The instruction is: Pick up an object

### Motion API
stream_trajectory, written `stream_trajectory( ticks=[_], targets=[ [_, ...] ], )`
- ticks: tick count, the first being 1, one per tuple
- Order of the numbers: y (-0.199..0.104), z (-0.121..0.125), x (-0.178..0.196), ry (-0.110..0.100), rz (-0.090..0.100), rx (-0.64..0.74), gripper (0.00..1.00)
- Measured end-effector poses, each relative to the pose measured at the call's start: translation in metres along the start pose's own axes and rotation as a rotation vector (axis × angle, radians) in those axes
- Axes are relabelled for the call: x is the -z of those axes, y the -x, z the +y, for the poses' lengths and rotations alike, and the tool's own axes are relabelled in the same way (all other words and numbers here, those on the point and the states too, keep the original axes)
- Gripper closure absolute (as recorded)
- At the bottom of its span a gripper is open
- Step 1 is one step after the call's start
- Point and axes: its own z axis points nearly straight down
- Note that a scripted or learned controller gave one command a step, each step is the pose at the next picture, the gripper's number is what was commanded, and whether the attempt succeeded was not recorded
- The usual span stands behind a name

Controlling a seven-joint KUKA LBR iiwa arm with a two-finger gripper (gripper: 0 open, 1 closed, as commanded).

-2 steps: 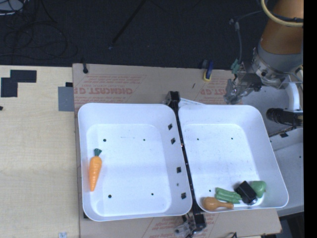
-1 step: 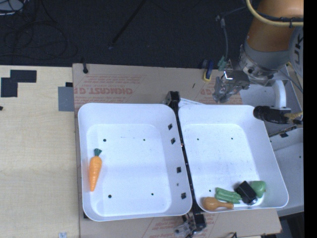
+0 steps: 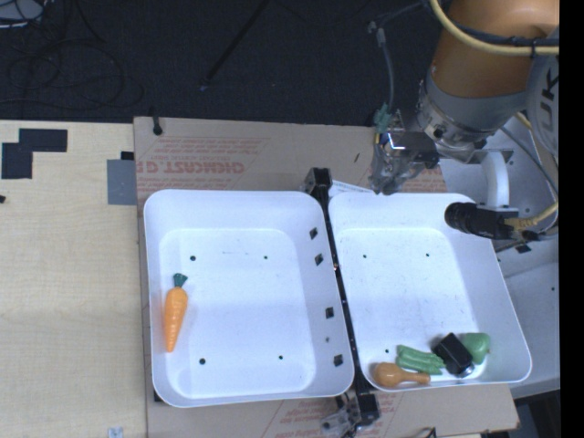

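Observation:
An orange toy carrot [image 3: 174, 313] with a green top lies at the left side of the left bin [image 3: 228, 210]. In the front right corner of the right bin [image 3: 411, 213] sit a tan pear-shaped toy [image 3: 399, 375], a green pea pod [image 3: 420, 360], a small black block [image 3: 453, 353] and a green piece [image 3: 475, 344], bunched together. My gripper [image 3: 391, 173] hangs above the back rim of the right bin near the divider, far from all of these. Nothing shows between its fingers.
A black divider strip [image 3: 330, 281] with clips runs between the two bins. Brown cardboard [image 3: 237, 158] lies under the bins. A black cylinder [image 3: 474, 219] juts in over the right bin's right rim. The arm's big orange band [image 3: 493, 16] fills the upper right.

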Motion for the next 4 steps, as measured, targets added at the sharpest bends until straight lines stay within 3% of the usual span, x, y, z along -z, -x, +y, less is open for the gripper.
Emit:
stream_trajectory(
  ticks=[1,2,3,4],
  targets=[
    [-0.085,-0.005,0.074,0.005,0.000,0.003,1.00],
    [-0.148,-0.040,0.161,0.006,0.002,0.002,1.00],
    [-0.172,-0.025,0.036,-0.014,-0.007,-0.004,1.00],
    [-0.200,-0.047,0.152,0.007,0.002,-0.001,1.00]
  ],
)
